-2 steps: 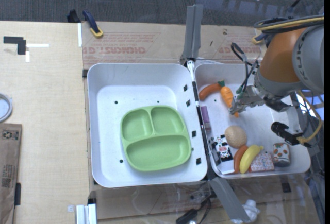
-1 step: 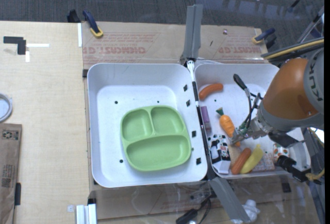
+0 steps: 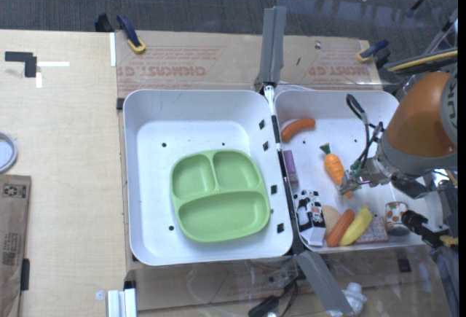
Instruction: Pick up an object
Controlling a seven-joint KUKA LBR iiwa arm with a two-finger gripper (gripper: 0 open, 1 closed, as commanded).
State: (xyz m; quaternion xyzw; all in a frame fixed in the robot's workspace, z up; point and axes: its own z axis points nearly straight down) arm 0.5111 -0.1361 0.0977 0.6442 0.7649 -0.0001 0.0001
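Note:
The right bin [image 3: 364,106] holds several toy foods. A carrot with a green top [image 3: 333,166] lies near its middle, and an orange sausage [image 3: 297,127] lies at the back left. At the front sit a red-orange sausage [image 3: 340,227], a yellow banana [image 3: 356,227] and a black-and-white cow-patterned carton [image 3: 310,208]. My gripper [image 3: 351,183] is down inside this bin, its tip just right of the carrot's lower end and above the banana. I see nothing lifted off the bin floor.
The left bin [image 3: 145,162] carries a green divided plate [image 3: 220,194]. A purple item [image 3: 289,166] lies along the right bin's left wall. A small can [image 3: 395,213] stands at the front right, close under the arm [image 3: 419,126].

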